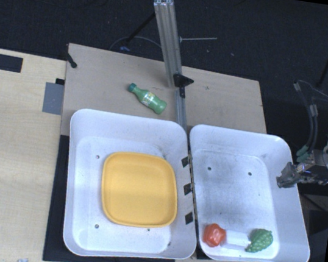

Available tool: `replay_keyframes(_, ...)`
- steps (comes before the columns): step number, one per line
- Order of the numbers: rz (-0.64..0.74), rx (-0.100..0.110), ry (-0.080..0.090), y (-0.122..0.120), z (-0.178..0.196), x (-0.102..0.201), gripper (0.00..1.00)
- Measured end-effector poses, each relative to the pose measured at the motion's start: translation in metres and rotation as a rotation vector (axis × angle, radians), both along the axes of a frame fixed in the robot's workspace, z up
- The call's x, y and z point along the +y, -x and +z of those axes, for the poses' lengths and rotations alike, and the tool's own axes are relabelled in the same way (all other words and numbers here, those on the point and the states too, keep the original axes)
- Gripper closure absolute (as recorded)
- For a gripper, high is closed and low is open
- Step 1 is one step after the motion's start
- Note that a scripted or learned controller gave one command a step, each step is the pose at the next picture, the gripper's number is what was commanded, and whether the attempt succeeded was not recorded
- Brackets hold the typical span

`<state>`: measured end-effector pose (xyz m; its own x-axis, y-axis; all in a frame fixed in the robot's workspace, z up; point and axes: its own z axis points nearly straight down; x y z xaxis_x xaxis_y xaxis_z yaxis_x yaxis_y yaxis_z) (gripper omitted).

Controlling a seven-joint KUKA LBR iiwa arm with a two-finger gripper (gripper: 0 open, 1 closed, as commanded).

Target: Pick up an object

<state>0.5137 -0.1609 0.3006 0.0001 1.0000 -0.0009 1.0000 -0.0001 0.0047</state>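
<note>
Objects to choose from sit in the right bin (289, 196), the landmark for everything that follows. Down in its near corner lies a red tomato (214, 234), round, so with no long axis to speak of. Just beside it, toward the bin's outer edge, a small white piece (234, 239) stretches left to right, running from the tomato across to a green broccoli (260, 240). The broccoli's bumpy head sits at the outer end, and the three make a row along the bin's near wall, close together, the white piece seeming to touch both neighbours.

Over at the bin's outer rim, about halfway along that side, hangs the gripper (288, 178), dark and small here, well apart from the row of three. Nothing shows between its fingers, and whether they are spread or closed I cannot tell from this angle.

To the left of the right bin, touching it along a shared edge, is the other bin (81, 145), holding a yellow plate (139, 189) flat on its floor. Beyond the right bin's far left corner, out on the bench (230, 101), a green bottle (147, 98) lies on its side, its long axis slanting, cap end pointing away from the bin. A metal rail (172, 39) rises at a slant from that same far corner.
</note>
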Motion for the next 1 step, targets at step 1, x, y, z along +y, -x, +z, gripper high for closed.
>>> replay_keyframes(1, 0.004, 0.005, -0.002, -0.0171, -0.0037, 0.057, 1.0)
